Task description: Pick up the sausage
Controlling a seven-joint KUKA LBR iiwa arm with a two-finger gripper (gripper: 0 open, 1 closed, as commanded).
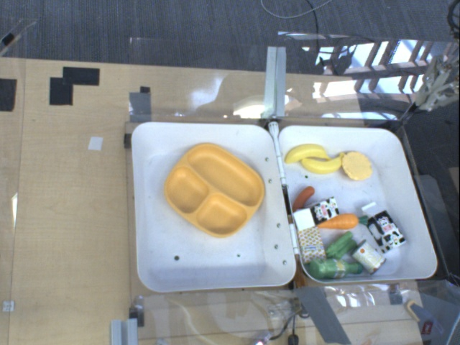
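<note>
**Ana:** Reddish-brown and small, the sausage (pixel 303 196) lies in the right bin (pixel 402 157), close against the inner wall that divides it from the left bin (pixel 151 192). It sits just below the bananas (pixel 313 157) and just above the little milk carton (pixel 324 210), tilted on a diagonal.

**Ben:** So which step would this be?

**Ana:** By the look of it, the very start. Nothing has been lifted; the sausage rests on the bin floor among the other toy food: a carrot (pixel 338 222) beside it, a round cracker (pixel 356 165) further up, green vegetables (pixel 336 257) lower down. The yellow divided plate (pixel 214 188) sits alone in the left bin.

**Ben:** And the end effector?

**Ana:** Its state cannot be told from this frame, neither whether it is apart or together, nor whether it touches anything. Certainly nothing is gripping the sausage.

**Ben:** What does the next move call for?

**Ana:** Probably an approach from the right, coming down over the sausage with the grip set across its narrow width, so turned to match that diagonal. The tight part is the surroundings: the bin wall is just beside it on one side and the carton is near its lower end, so there is little room for error. A descent slightly off could catch the wall or nudge the carton instead.
</note>
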